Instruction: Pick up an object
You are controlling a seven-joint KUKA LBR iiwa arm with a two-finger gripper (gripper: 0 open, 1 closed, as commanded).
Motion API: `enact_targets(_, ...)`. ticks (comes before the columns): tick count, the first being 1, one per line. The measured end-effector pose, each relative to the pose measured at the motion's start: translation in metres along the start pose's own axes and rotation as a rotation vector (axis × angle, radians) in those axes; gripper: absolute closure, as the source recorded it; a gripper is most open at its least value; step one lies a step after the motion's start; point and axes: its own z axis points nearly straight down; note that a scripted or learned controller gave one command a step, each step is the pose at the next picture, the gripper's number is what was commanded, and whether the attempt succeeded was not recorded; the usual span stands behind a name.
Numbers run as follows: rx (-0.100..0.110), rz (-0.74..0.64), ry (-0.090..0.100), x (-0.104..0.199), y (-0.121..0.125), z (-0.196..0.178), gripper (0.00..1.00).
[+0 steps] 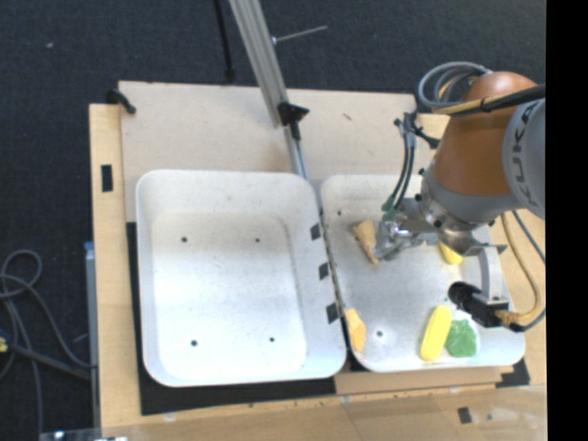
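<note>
You've got the gripper [393, 239] low in the right bin [390, 352], right of centre frame, just beside a tan wedge-shaped piece [366, 239]. Lower right there's a yellow oblong object [435, 332] touching a green lump [462, 339], and an orange piece [355, 329] sits by the divide with the left bin [230, 186].

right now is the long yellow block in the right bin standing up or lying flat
Lying flat: the long yellow block rests lengthwise on the right white bin's floor, beside a green lump.
</note>
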Motion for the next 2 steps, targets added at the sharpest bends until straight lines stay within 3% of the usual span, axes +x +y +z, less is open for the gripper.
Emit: enact_targets(2, 0.001, -0.003, 0.003, 0.102, -0.019, -0.003, 1.0)
